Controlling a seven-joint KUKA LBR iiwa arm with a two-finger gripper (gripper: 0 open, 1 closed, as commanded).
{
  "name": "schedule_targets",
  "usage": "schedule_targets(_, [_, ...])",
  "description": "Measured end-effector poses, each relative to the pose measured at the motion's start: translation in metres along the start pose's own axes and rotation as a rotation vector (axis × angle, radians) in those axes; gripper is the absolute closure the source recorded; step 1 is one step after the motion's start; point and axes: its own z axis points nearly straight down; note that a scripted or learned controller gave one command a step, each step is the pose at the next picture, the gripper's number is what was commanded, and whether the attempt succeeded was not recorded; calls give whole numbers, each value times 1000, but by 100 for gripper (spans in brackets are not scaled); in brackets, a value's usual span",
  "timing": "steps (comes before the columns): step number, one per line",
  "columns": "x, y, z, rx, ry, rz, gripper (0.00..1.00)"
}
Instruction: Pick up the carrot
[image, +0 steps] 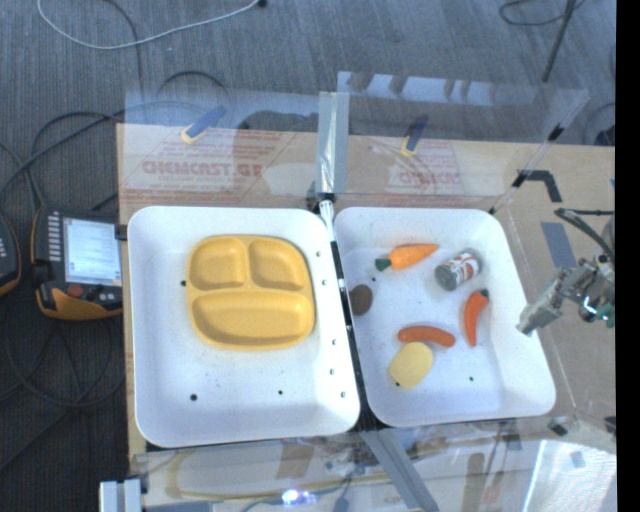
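Observation:
The carrot (412, 256) is orange with a small green top at its left end. It lies flat near the back of the right bin (520, 385), pointing left to right. My gripper (545, 308) hovers over the right rim of that bin, well to the right of the carrot and a little nearer the front. It is small and partly cut off at the view's edge, and nothing shows in it.
In the right bin, a small can (457, 270) lies just right of the carrot. A red-orange tapered vegetable (474, 316), a red sausage shape (426, 335), a yellow lump (411, 364) and a brown piece (360, 298) lie nearby. The left bin (160, 400) holds a yellow divided plate (252, 291).

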Motion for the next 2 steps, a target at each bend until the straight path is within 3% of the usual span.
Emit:
schedule_targets(1, [0, 0, 9, 1, 1, -207, 100])
schedule_targets(2, [0, 0, 12, -1, 1, -513, 100])
